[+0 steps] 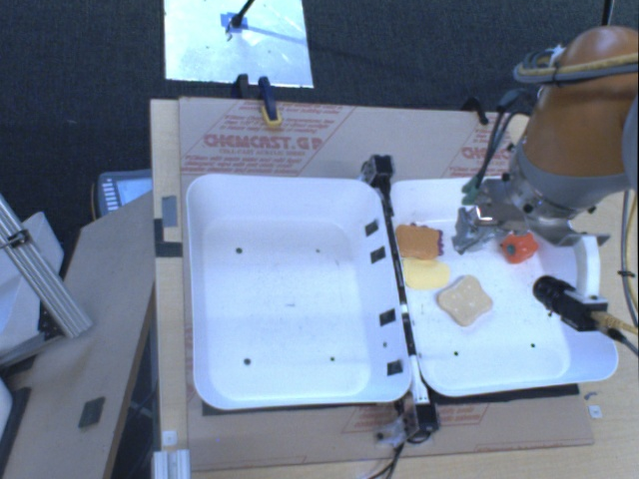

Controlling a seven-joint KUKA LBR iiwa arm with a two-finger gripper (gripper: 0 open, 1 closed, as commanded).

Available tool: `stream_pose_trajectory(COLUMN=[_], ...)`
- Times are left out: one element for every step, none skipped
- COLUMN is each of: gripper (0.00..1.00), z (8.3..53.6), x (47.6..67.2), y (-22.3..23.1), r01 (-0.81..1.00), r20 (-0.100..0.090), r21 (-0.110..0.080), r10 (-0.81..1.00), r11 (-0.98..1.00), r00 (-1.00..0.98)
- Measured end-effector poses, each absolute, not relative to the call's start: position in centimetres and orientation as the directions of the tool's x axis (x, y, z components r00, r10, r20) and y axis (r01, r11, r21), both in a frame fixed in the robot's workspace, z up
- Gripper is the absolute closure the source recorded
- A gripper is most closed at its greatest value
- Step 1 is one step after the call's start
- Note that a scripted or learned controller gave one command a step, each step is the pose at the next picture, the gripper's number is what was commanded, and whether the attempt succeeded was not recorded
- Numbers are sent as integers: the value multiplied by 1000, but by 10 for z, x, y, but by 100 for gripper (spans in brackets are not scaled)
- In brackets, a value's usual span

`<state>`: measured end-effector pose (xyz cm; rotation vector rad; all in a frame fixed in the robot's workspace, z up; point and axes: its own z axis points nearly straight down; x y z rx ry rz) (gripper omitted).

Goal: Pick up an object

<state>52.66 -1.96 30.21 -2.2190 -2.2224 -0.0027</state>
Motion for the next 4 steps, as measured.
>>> stream_pose_trajectory(gripper=[100,100,100,100], z=[441,440,431,483], x=[529,485,511,558], y=[28,75,163,231], r01=[1000,1000,1000,1000], r20=[3,2,3,4], r21=[19,3,2,9], r10=[1000,1000,1000,1000], r11=[10,9,12,10], r00=[-10,-9,-12,-10])
